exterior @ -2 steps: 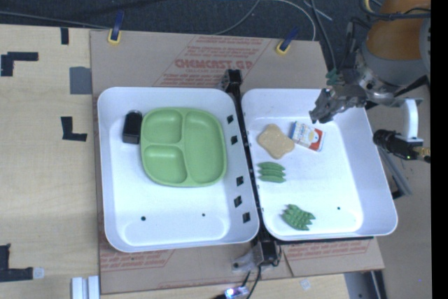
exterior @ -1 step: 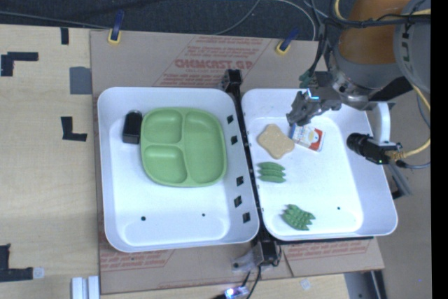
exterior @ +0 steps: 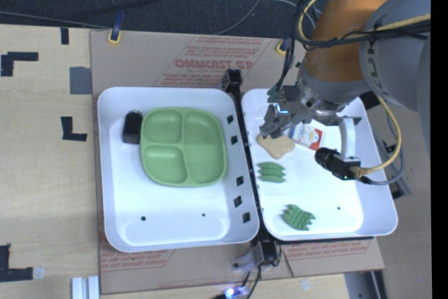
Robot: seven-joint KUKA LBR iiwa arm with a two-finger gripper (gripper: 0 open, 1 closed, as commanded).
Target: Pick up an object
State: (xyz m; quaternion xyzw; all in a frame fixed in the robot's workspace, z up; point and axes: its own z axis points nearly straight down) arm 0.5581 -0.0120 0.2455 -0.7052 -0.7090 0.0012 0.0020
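The right bin (exterior: pixel 364 217) holds a tan flat piece (exterior: pixel 278 146), a white packet with red print (exterior: pixel 309 136), a green pea pod (exterior: pixel 271 172) and a second green pod (exterior: pixel 297 218). My gripper (exterior: pixel 278 121) hangs over the upper left of this bin, just above the tan piece and beside the packet. Its dark fingers point down toward the tan piece. Nothing shows clearly between them. The left bin (exterior: pixel 119 217) holds a green divided plate (exterior: pixel 184 146) and a small black block (exterior: pixel 131 127).
A black divider with clips (exterior: pixel 241 150) runs between the bins. Cables loop around the wrist, and a black connector (exterior: pixel 334 162) hangs over the right bin. Cardboard lies under both bins.
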